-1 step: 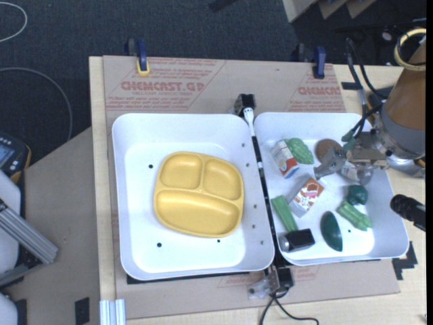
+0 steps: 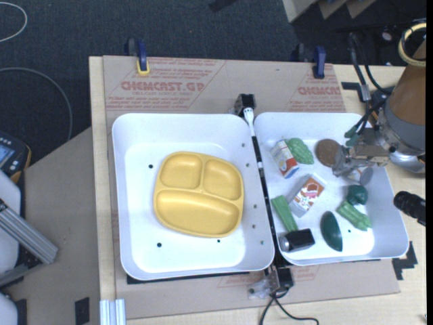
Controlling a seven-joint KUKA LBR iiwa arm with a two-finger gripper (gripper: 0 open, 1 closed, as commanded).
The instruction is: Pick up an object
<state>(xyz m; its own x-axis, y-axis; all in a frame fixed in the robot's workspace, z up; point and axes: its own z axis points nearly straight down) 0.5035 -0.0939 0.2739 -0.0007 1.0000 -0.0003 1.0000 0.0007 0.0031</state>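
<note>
The near edge of the right bin (image 2: 389,252) carries the first group of items. A small black block (image 2: 298,239) lies at the 7 o'clock corner of this bin. A dark green oval piece (image 2: 331,231) lies just beside it toward 5 o'clock. A light green stick (image 2: 284,212) lies along the left wall at about 8 o'clock.

Toward the middle of the right bin, a white and red carton (image 2: 308,196) lies tilted. A ridged green piece (image 2: 354,215) and a round dark green piece (image 2: 357,195) lie at about 4 o'clock, close together.

At the far side of the right bin, a red and white can (image 2: 285,158) lies at 11 o'clock, touching a light green leaf-shaped piece (image 2: 299,150). A brown disc (image 2: 328,152) lies at about 1 o'clock.

The gripper (image 2: 356,164) sits low at 2 o'clock in the right bin, just beside the brown disc. The opening of the fingers cannot be read from this view, and nothing is seen between them.

The left bin (image 2: 128,202) holds a yellow divided plate (image 2: 199,193) near its centre, well apart from the gripper.

Task status: judged from the layout, no item is lifted. All items lie on the bin floors. The gripper appears to be at the approach stage. The brown disc is the likeliest target, being nearest. Closing on an item and raising it are not yet done.
</note>
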